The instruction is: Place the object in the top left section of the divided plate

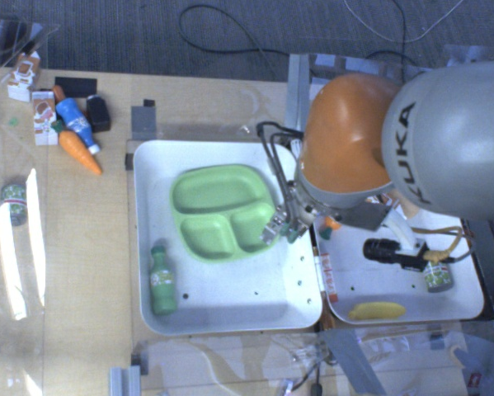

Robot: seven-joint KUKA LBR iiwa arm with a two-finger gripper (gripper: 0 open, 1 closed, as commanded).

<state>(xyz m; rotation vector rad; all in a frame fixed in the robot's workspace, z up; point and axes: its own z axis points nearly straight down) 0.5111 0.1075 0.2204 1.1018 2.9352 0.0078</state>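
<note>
Where the arm reaches in from the right of the frame, the claw (276, 231) sits low over the right rim of the green divided plate (218, 209), by its lower right section. Can't tell if the claw is open, closed or gripping anything; too small and shadowed. The plate lies in the left bin (230, 308), upper middle of it, slightly turned. A green bottle (162, 280) lies in that bin's lower left corner, apart from the plate. Right bin (354, 283): a yellow banana (377, 310) near the lower edge, a small can (438, 277) to its upper right. Upper left of the frame, on the worktop (197, 106): a carrot (80, 153), a blue bottle (76, 124) and small cartons (44, 115), close together.
</note>
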